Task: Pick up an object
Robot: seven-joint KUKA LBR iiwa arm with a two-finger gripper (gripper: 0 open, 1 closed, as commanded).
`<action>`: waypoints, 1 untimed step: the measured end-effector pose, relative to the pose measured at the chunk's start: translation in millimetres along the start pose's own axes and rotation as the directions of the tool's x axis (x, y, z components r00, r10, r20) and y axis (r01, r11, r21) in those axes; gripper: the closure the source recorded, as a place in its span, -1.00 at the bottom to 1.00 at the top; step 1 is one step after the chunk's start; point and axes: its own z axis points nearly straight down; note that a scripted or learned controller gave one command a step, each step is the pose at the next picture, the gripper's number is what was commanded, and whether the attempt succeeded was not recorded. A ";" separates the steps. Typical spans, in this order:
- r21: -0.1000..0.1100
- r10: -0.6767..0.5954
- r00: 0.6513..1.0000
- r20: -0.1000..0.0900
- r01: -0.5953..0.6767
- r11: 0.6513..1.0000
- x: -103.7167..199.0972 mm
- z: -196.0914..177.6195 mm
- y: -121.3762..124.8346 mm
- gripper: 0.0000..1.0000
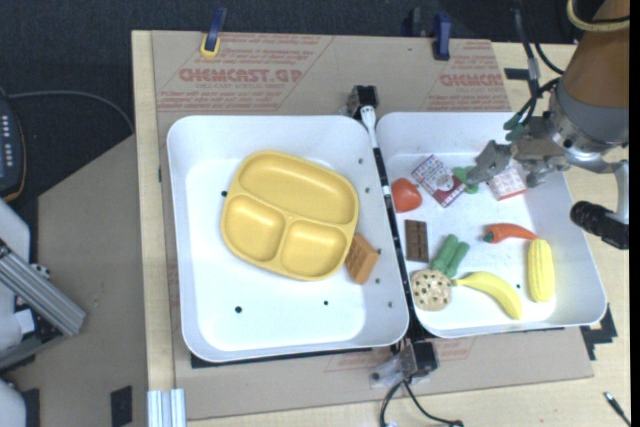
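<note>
Gripper (497, 158): over the right bin (590, 265), upper part; whether it is spread or closed cannot be told from this angle.

Right bin contents, placed from the gripper:
- red-and-white packet (437, 179), just left
- second packet (507, 183), directly beneath
- red piece (405, 195), farther left
- chili pepper (510, 233), below
- corn cob (540, 269), below-right
- banana (492, 290), well below
- green item (449, 255), cookie (431, 289), chocolate bar (416, 239), below-left

Left bin (200, 305), far left: yellow divided plate (288, 214), brown cracker (361, 260) beside it.
</note>
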 end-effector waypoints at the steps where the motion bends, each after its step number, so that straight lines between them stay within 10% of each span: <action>1: -0.013 -0.003 1.000 0.002 0.003 1.000 0.2 -7.0 2.7 -1.00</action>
